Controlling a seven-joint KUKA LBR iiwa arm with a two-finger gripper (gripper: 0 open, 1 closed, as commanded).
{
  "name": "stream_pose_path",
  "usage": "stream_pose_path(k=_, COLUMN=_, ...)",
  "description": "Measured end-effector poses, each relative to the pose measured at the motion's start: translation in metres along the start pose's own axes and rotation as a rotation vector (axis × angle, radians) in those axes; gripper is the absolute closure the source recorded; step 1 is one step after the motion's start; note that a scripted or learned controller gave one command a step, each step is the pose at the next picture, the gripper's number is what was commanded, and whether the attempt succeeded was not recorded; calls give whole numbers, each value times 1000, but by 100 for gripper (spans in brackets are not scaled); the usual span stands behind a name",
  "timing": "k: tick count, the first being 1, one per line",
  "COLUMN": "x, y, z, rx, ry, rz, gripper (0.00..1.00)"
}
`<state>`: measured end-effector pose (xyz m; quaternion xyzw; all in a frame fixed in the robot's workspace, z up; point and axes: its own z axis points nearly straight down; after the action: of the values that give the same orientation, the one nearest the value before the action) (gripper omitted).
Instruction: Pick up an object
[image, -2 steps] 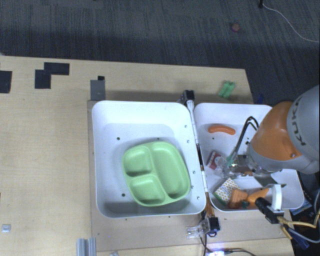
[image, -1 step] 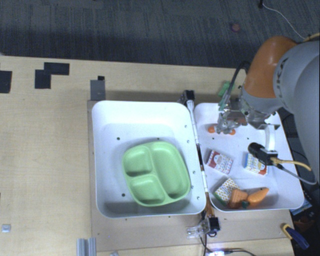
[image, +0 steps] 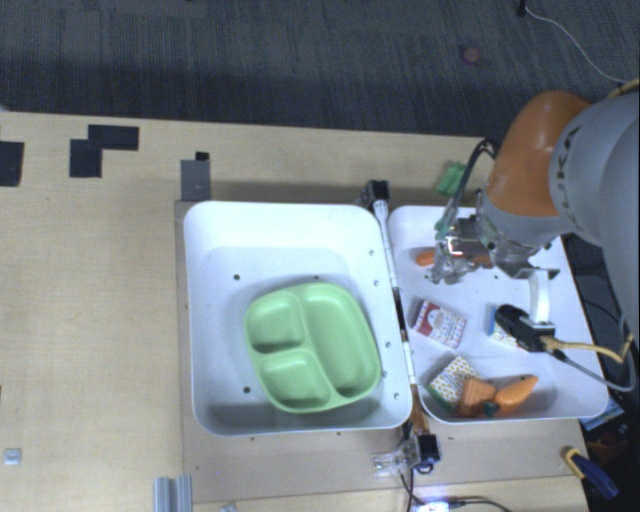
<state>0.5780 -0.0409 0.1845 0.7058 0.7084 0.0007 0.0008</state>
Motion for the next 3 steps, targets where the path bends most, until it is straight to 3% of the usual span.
stream_pose_path(k=1, x=-57, y=-91, z=-41, rx=-1, ry=-1, rz=1, gripper=100)
stream_pose_path(k=2, x=-135, y=73, z=-23, rx=-1, ry=-1, rz=-1, gripper=100)
stream_pose_path(k=3, x=-135, y=73, z=-23, rx=-2, ry=-1, rz=-2, gripper=0)
